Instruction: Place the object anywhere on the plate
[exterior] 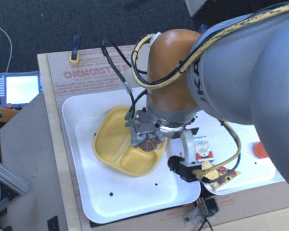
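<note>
A yellow divided plate [117, 142] lies in the left white bin [87, 162]. My gripper [145, 138] hangs over the plate's right edge, with the orange-banded wrist directly above it. A small dark reddish-brown object [149, 144] sits at the fingertips, right at the plate's right rim. The wrist hides most of the fingers, so I cannot see whether they hold the object or how far apart they stand.
The right bin [248, 178] holds a white card-like packet [202, 148], a colourful wrapper [218, 174] at its front left corner and an orange item [259, 150] at the right. A black cable connector [180, 168] dangles between the bins. The grey arm covers the right side.
</note>
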Available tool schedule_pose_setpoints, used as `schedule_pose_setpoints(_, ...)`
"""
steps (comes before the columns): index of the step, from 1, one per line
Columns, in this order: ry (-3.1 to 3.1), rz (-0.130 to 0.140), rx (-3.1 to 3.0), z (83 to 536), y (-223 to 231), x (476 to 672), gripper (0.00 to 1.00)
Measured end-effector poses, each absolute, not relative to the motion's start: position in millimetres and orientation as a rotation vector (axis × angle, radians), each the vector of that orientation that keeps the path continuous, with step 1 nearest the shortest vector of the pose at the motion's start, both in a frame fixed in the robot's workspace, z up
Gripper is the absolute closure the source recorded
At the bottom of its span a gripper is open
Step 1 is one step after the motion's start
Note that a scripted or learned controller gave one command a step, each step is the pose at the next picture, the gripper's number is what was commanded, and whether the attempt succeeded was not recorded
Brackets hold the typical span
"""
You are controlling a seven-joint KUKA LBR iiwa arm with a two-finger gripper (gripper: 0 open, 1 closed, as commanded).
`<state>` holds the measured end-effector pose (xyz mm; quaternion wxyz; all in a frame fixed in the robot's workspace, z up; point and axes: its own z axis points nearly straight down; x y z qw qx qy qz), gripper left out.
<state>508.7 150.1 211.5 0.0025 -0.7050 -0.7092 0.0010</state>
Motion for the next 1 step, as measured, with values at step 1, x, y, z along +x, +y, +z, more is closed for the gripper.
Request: schedule_pose_setpoints(1,-2.22,0.003,-2.22,212.1,146.7,509.9,0.0)
